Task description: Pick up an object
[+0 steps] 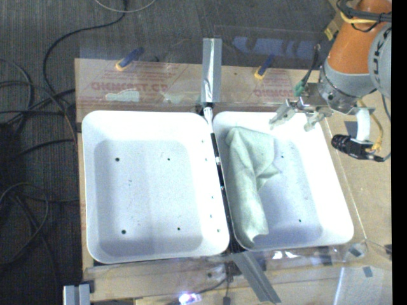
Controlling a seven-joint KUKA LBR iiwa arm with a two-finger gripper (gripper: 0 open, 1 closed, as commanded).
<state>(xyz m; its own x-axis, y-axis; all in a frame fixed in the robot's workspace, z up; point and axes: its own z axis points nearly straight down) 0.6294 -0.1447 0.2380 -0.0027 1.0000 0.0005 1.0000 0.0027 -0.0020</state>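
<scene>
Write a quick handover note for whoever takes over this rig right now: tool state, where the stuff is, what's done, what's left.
Tool: open, holding nothing, above the right bin's far rim.
Cloth: crumpled along the left side of the right bin, apart from the tool.
Left bin: next to it, no object seen inside.
Done: no pick yet.
Left: lower onto the cloth, close, lift.
</scene>
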